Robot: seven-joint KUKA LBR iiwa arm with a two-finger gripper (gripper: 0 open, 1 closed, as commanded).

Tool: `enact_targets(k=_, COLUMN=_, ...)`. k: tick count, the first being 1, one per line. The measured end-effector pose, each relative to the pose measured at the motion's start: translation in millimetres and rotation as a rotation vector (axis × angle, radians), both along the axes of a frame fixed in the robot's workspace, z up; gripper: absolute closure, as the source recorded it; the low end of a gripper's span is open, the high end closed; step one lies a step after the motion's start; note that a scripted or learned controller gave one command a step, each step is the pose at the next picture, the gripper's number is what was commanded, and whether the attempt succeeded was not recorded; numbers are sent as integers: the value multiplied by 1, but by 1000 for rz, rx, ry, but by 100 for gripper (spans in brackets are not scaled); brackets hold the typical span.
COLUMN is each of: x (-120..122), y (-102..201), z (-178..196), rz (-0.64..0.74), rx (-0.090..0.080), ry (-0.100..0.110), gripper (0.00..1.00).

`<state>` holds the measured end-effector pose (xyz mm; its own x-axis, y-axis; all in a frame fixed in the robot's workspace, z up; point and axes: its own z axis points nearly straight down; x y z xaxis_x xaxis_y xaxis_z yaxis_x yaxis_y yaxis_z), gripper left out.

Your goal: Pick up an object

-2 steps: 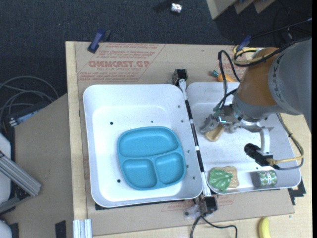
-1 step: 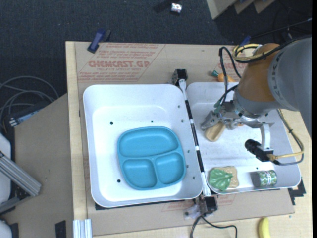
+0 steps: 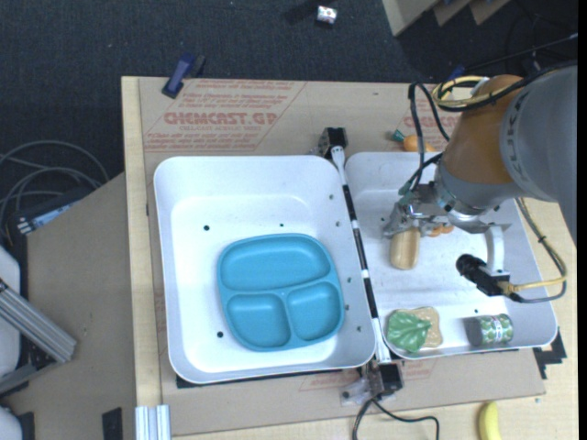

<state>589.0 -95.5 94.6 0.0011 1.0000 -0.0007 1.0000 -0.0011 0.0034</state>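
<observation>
My gripper [image 3: 415, 220] hangs over the upper left part of the right bin [image 3: 537, 273], on the grey arm with its orange band. A tan, stubby cylinder [image 3: 404, 249] lies directly below it, touching or nearly touching the gripper's tip. A small orange piece [image 3: 442, 230] shows just to the right of the gripper. Near the bin's front edge, a green leafy item on a tan base [image 3: 412, 330] lies beside a small green can [image 3: 492, 329] on its side.
The left bin [image 3: 183, 200] holds a blue divided plate [image 3: 280, 289]. A black clamp [image 3: 335, 139] sits at the top of the rims between the bins. A blue object [image 3: 182, 74] and a yellow object [image 3: 489, 422] lie outside the bins.
</observation>
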Motion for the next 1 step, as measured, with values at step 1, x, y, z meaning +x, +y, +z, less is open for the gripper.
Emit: enact_targets(k=1, x=-25, y=49, z=125, rz=3, rx=1, ry=0, gripper=100)
